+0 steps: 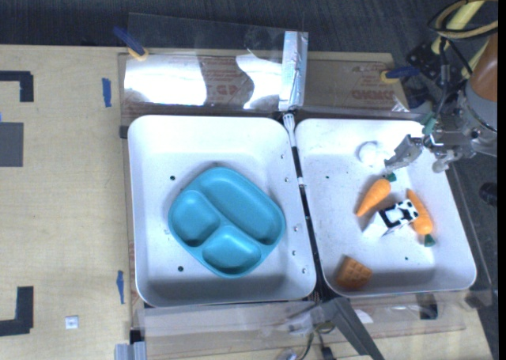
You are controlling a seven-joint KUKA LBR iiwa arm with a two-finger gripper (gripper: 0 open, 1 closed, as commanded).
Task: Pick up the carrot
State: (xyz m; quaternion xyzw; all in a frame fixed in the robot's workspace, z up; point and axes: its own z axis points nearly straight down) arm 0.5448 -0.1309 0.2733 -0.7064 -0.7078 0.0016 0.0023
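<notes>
Just below the jaws (pixel 417 153) lie two carrots (pixel 373 196) (pixel 421 214) flanking a black-white toy (pixel 398 214); jaws look spread, empty, though blurry. Risk: clipping the toy, or closing between carrots.

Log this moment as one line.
hand: above right white bin | orange carrot: lying in bin, ungrasped | second orange carrot: beside it

My view is bright and evenly lit from above; the white bins (pixel 300 192) read almost washed out; strong glare flares off the clear sheet (pixel 205 73) behind them, hiding what lies under it; soft shadows pool along the bins' near walls and under the blue tray (pixel 225 220); detail is slightly soft overall, and my arm (pixel 478 89) at the right edge blurs.
</notes>
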